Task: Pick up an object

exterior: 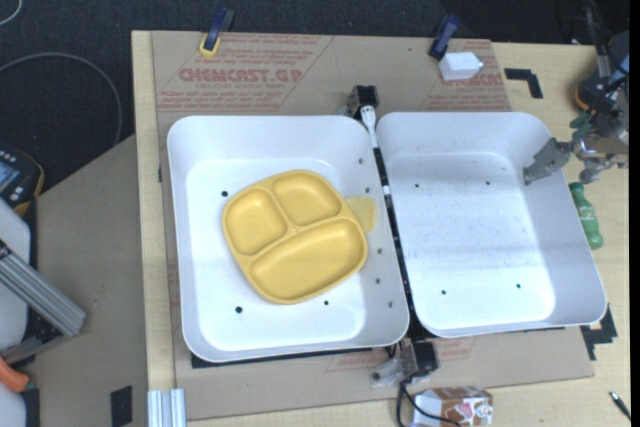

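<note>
A yellow divided plate (294, 235) with three compartments lies in the middle of the left bin (200, 150). A small flat yellow piece (362, 211) pokes out from under its right edge. My gripper (566, 163) hovers over the upper right rim of the right bin (480, 285), far from the plate. Its fingers are spread open, one grey finger (545, 161) reaching over the bin's inside, with nothing between them. A small green object (587, 215) lies along the right bin's right rim, just below the gripper.
The two bins sit side by side on a cardboard-covered bench (300, 65), joined by a black clip (365, 100) at the top. A white block (460, 66) and clamps rest on the bench's far edge. Cables and a small box (455, 407) lie at the front.
</note>
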`<state>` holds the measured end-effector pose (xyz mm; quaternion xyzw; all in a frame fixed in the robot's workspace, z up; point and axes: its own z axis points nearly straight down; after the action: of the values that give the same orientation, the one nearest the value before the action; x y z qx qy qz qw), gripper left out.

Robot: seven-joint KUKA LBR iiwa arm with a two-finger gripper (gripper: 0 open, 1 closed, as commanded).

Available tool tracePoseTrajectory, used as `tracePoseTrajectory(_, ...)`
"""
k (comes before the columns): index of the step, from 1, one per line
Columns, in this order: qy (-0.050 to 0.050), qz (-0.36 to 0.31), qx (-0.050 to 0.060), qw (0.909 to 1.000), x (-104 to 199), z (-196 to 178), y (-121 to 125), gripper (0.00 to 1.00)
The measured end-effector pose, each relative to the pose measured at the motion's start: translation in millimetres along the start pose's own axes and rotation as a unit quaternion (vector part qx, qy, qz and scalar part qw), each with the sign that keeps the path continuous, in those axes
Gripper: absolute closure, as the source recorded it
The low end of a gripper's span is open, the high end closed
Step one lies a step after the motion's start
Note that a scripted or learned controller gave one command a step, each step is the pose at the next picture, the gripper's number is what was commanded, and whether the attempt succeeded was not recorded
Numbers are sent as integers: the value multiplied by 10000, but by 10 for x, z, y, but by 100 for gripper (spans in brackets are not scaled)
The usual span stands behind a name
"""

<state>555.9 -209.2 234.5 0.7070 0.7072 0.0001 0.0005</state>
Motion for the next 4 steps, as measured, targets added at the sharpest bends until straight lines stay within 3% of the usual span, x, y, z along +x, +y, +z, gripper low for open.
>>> tracePoseTrajectory(1,2,-42,-81,10000,801,-1400,-557,0)
tracePoseTrajectory(2,0,-36,-74,10000,1412,-2381,-759,0)
tracePoseTrajectory(3,-10,-7,-29,10000,1379,-2424,-752,100)
tracePoseTrajectory(4,8,5,61,10000,1501,-1406,-773,100)
